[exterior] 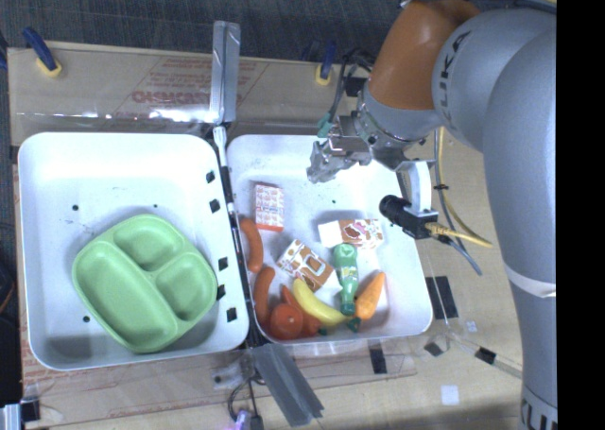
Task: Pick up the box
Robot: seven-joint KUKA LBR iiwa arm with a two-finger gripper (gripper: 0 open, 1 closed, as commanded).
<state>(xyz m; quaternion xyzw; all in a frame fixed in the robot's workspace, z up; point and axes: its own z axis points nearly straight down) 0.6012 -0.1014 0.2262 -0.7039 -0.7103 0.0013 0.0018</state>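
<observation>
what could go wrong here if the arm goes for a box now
1. More than one box: a red patterned box lies alone, while two others sit in the toy food pile. The arm may pick the harder one.
2. The pile boxes touch a green bottle and a banana, so the gripper could snag or shove those.
3. The lone box lies flat near the bin wall; the fingers may slide over it.

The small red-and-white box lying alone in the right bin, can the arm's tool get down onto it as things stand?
Probably yes. The small red-and-white box lies flat with bare bin floor around it, and the tool hangs above and to its right with nothing between them.
</observation>
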